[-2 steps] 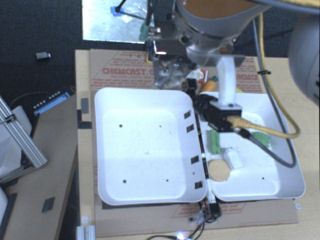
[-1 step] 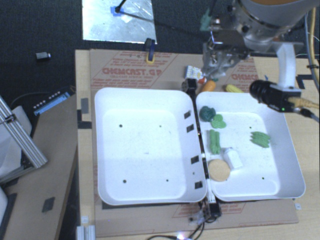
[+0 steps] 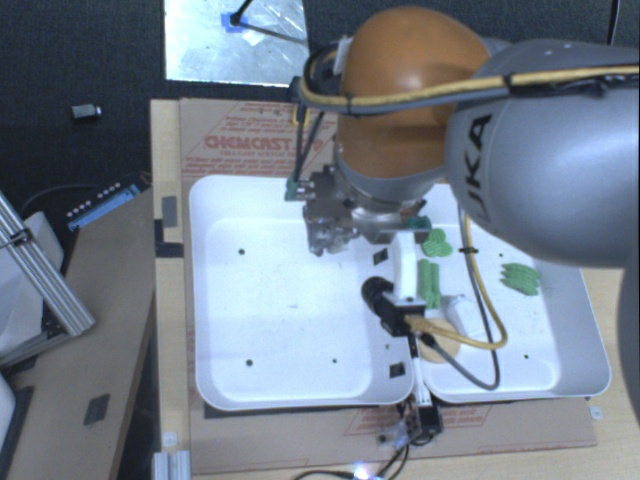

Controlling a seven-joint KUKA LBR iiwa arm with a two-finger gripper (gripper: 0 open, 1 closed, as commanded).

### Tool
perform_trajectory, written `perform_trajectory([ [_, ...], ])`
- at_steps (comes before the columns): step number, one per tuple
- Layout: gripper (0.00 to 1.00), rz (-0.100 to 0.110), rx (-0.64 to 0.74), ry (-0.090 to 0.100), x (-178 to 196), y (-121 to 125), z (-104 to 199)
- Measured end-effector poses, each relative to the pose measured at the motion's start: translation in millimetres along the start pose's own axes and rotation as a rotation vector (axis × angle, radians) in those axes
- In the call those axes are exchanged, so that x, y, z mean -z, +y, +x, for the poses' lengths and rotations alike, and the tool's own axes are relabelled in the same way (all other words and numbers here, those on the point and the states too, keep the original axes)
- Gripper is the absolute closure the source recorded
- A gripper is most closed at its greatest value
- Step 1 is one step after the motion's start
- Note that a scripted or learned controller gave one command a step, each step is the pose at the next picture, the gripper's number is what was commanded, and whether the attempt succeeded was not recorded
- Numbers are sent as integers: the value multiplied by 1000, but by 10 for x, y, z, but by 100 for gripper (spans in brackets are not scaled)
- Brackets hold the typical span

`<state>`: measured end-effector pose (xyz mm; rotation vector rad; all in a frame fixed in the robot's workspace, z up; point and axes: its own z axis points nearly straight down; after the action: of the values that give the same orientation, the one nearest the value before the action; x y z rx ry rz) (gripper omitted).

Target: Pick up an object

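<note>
Green objects are lying in the right bin [image 3: 560, 368], right of the wrist.
The gripper [image 3: 325, 230] is hanging over the left bin's [image 3: 250, 308] far edge, its state impossible to tell; the green strip [image 3: 431, 284] is running near-to-far, the green lump [image 3: 521, 278] lying farther right.

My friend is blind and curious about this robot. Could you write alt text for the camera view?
A big grey robot arm with an orange band reaches in from the right, its gripper low over the left of two white bins. Small green objects lie in the right bin, beside the arm's cables.
</note>
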<state>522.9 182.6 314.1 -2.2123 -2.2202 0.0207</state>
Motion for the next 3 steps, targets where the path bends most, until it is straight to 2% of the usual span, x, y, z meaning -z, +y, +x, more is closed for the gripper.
perform_trajectory([
  [1, 100, -21, -3, 6, 598, 193, -122],
  [2, 100, -18, 6, 7, 846, 3, 463],
  [3, 100, -5, 1, 1, -54, -381, 523],
])
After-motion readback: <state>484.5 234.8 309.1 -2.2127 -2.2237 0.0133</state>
